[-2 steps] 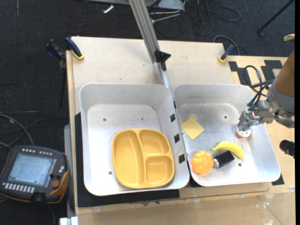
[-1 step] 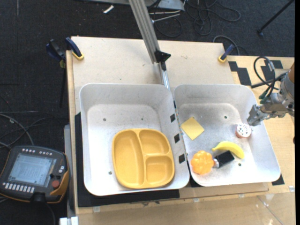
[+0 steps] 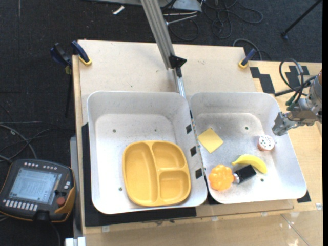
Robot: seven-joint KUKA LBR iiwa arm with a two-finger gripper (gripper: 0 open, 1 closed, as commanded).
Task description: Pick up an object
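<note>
There are 2 white bins, 1 yellow divided plate point(image 3: 156, 173) in the far one, and near the gripper point(image 3: 281, 124) 5 items: 1 spotted pink ball point(image 3: 265, 143) just beside it, then 1 banana point(image 3: 250, 163), 1 black cylinder point(image 3: 245, 173), 1 orange toy point(image 3: 221, 178) and 1 yellow square point(image 3: 210, 140). Whether the gripper grasps anything, I cannot tell.

Robotics laboratory, plywood bench point(image 3: 128, 68) held by yellow-tipped clamps point(image 3: 82, 53) at 11 and 1 o'clock, robot teach pendant point(image 3: 36, 188) at 8 o'clock, loose cables point(image 3: 225, 14) on dark carpet at 12 o'clock, aluminium camera mast point(image 3: 159, 27).
</note>
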